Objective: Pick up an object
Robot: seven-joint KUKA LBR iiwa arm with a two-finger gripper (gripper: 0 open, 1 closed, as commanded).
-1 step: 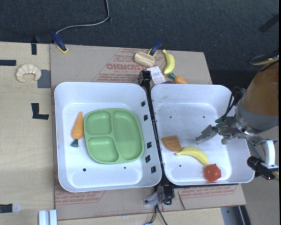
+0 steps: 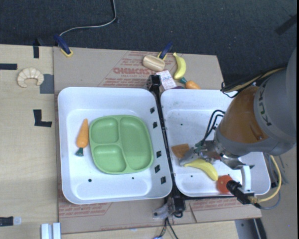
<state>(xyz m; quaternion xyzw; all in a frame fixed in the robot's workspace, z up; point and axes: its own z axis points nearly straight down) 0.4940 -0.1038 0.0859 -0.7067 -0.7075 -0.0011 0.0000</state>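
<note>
Overhead view of two white bins set side by side on a cardboard sheet [image 2: 134, 71] printed in red with lettering that reads roughly "CHEMCAS"; the smaller print beneath it is too small to read. Left bin [image 2: 70, 133]: a green divided plate [image 2: 121, 144] with three compartments, and an orange toy carrot [image 2: 82, 134] lying just beside the plate's left edge. Right bin [image 2: 189, 103]: the gripper [image 2: 193, 155] is lowered near the bin's front, directly above a yellow toy banana [image 2: 205, 169]; a brown flat piece [image 2: 180, 150] lies touching the fingers on their left, and a red toy tomato [image 2: 223, 183] sits just right of the banana. Whether the fingers are spread or pinched, or grip anything, cannot be told. Behind the bins on the cardboard: a tan bread roll [image 2: 153, 62], a second banana [image 2: 179, 66], a small white labelled carton [image 2: 166, 79] with illegible print, and an orange item [image 2: 192, 85]. On the bench at far left: a toy croissant [image 2: 30, 77].
</note>
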